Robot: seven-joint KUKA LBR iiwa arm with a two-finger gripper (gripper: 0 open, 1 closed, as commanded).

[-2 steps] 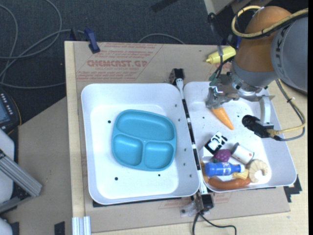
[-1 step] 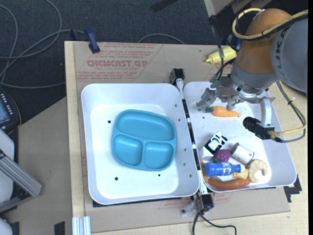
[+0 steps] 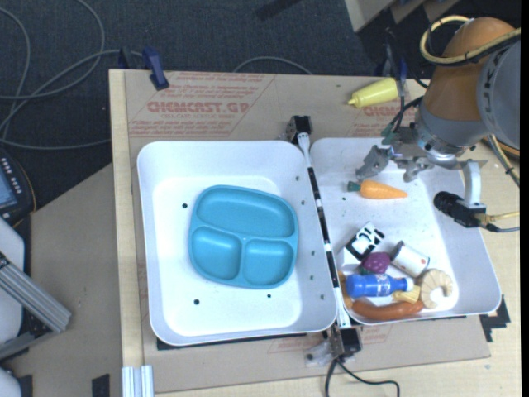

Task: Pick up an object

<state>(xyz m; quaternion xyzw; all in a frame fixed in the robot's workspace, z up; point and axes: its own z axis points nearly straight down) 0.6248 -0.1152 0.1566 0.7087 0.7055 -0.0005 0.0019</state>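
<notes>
Camera view: gripper was seen with fingers spread open, nothing gripped, just above the carrot near the right bin's far edge.

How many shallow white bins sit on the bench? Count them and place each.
2. One shallow white bin lies on the left, holding a blue divided plastic plate. The other shallow white bin lies on the right, holding small toys.

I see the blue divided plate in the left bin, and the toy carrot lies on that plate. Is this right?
Not quite. The blue divided plate is in the left bin, but the toy carrot lies on the floor of the right bin, just below the gripper. The camera view shows this.
</notes>
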